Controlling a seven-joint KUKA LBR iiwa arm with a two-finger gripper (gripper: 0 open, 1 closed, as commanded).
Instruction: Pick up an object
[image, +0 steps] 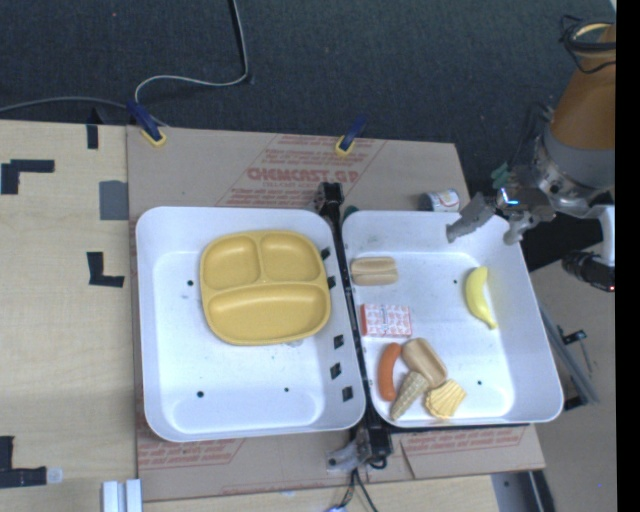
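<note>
Overhead view of two white bins. The gripper, fingers spread and holding nothing, hovers at the upper right, over the right bin's top edge. A banana lies just below it. Approach stage; next, it likely must descend onto the banana.

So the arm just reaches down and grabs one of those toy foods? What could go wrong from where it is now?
Several things, probably. The gripper hovers by the right bin's far rim, so it could bump that rim going down. The banana lies near the bin wall, leaving little room on that side. The carrot, croissant, corn and chip crowd together, so it might nudge or catch two.
</note>
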